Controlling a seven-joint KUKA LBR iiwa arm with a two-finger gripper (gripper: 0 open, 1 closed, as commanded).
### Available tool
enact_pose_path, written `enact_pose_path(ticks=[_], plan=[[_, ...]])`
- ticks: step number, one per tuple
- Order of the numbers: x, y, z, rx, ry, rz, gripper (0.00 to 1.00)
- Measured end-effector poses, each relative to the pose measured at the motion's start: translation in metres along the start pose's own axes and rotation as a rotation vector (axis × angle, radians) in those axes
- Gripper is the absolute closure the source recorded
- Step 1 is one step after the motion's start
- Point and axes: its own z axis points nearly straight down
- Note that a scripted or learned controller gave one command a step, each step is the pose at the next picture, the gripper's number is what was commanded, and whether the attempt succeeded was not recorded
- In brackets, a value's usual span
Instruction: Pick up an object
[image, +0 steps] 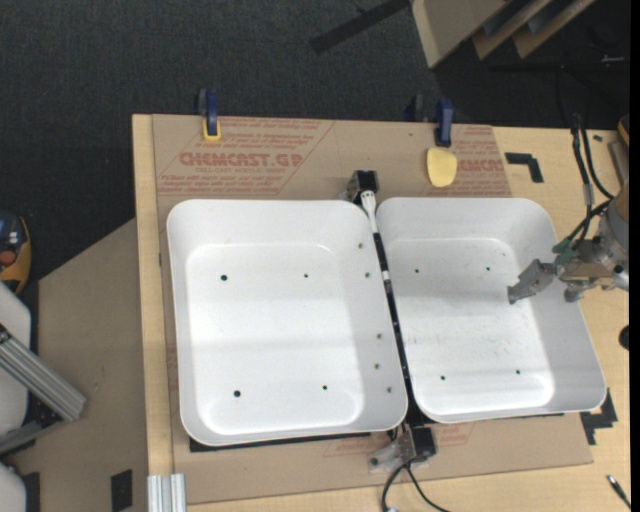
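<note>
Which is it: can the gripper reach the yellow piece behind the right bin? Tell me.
Probably yes: the gripper sits over the right bin, and the yellow piece lies uncovered, though a blue clamp crowds it.

One camera hung fixed above the bench and looked down at a slant. It stood far enough back to take in both bins, the left bin and the right bin, with dark floor along the top and left.

left bin beside right bin | gripper apparently over right bin
</note>
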Motion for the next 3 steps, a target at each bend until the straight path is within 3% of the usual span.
enact_pose_path(ticks=[1, 2, 3], plan=[[0.000, 0.001, -0.011, -0.003, -0.002, 0.000, 1.00], [-0.027, -0.001, -0.088, -0.010, -0.006, 0.001, 1.00], [0.026, -0.023, -0.290, -0.023, -0.006, -0.005, 1.00]])
